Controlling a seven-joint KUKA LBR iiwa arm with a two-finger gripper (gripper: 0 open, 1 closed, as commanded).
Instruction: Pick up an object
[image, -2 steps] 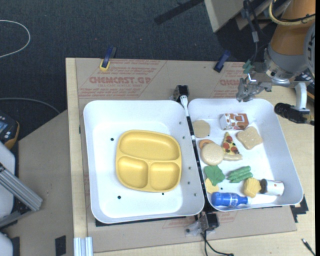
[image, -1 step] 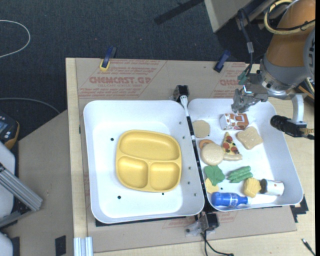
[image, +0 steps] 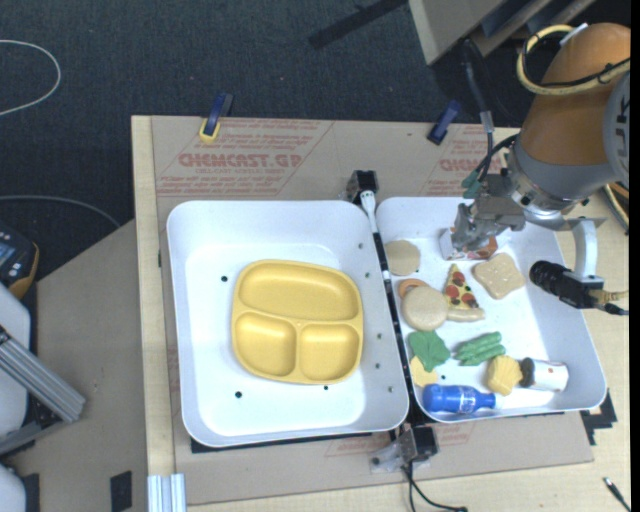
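While the hand (image: 473, 238) is lowered into the far part of the right bin (image: 580, 345), its spread cannot be told and nothing is seen held. Beside it, toward the near rim, are listed a pizza slice (image: 461, 291), a bread slice (image: 498, 276), a round cookie (image: 424, 307), green beans (image: 479, 348) and a blue bottle (image: 457, 400). Left of that bin, a yellow divided tray (image: 296, 320) is kept in the left bin (image: 195, 300).

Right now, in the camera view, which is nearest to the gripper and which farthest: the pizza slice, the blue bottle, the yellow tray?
Order from the gripper:
1. Pizza slice, just below it in the right bin.
2. Blue bottle, at that bin's near edge.
3. Yellow tray, across in the left bin.
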